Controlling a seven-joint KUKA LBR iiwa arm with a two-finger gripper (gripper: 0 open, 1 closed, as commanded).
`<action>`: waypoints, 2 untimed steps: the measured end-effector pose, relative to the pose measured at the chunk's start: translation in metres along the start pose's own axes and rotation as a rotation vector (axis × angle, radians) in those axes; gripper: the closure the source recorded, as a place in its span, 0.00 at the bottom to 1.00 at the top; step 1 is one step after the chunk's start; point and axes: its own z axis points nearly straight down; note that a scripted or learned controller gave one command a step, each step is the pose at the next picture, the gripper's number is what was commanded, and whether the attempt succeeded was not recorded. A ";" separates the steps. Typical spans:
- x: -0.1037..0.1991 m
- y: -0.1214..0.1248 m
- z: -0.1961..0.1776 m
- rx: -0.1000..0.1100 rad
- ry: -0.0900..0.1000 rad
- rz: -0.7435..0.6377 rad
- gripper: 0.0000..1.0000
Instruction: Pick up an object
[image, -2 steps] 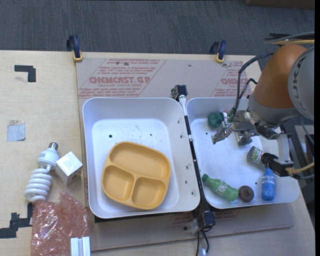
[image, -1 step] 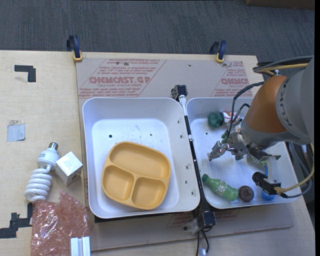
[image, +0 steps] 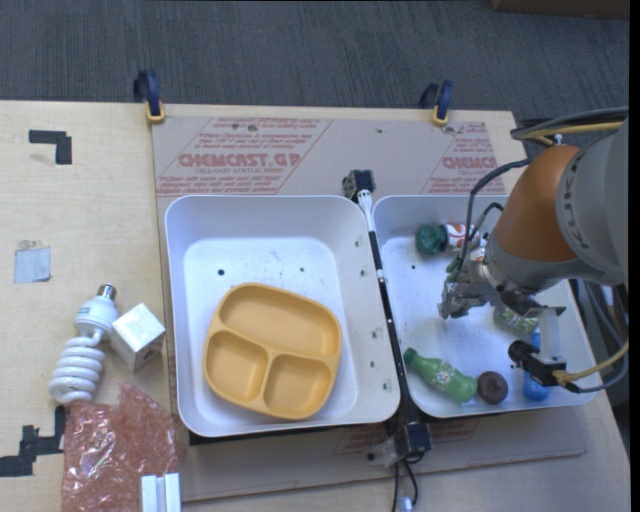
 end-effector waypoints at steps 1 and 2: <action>0.000 0.000 0.000 0.000 0.000 0.000 0.00; 0.000 0.001 -0.010 -0.002 -0.001 -0.001 1.00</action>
